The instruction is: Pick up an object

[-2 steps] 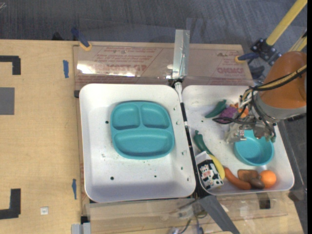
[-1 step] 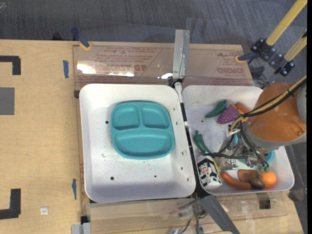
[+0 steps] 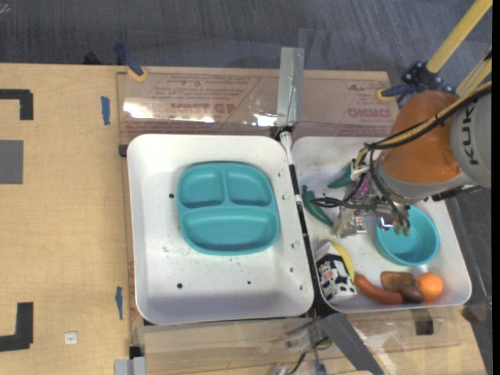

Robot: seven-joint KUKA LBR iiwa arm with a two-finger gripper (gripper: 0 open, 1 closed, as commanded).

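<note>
My gripper (image 3: 373,221) hangs low in the right bin (image 3: 451,209), below the orange band of the arm (image 3: 422,143). Its two fingers stand apart, so it is open, with nothing between them. One fingertip (image 3: 348,225) is over the bin floor and the other is at the left rim of a blue bowl (image 3: 410,241). A green item (image 3: 316,207) lies just left of the gripper. At the bin's front lie a black-and-white cow-patterned object (image 3: 334,276), a brown sausage (image 3: 383,286) and an orange ball (image 3: 430,287).
The left bin (image 3: 148,233) holds a teal divided plate (image 3: 226,208). A ridge (image 3: 295,209) divides the two bins. Cables trail from the wrist over the right bin's back half. Clear plastic sheeting (image 3: 203,104) lies behind both bins.
</note>
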